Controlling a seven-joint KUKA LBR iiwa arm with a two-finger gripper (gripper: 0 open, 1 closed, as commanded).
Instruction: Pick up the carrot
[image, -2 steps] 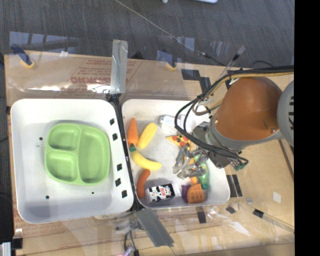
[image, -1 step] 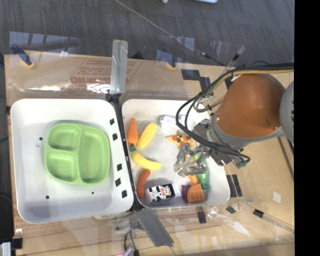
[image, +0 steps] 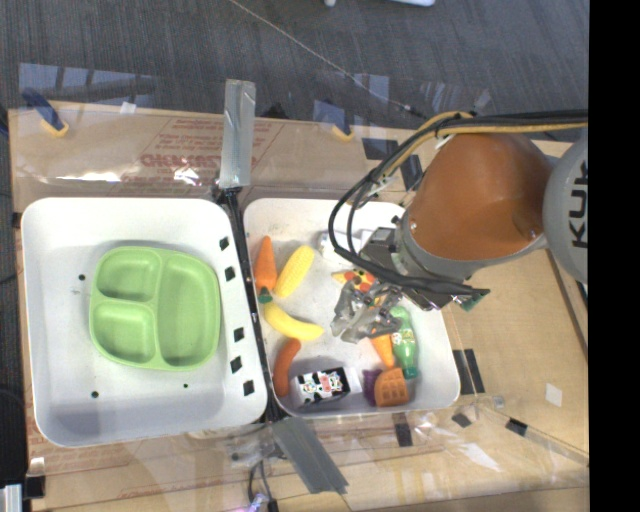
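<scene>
The carrot, orange with a green stub at its near end, lies lengthwise against the left wall of the right bin. My gripper hangs over the middle of that bin, about a hand's width to the right of the carrot and apart from it. The grey wrist and orange band rise above it and hide the bin's right part. Nothing from the bin shows lifted with the gripper.
A yellow corn-like piece lies right beside the carrot, with a banana and a red-orange sausage nearer. A black-and-white carton, a purple-and-orange toy and a green bottle crowd the near right. The left bin holds a green divided plate.
</scene>
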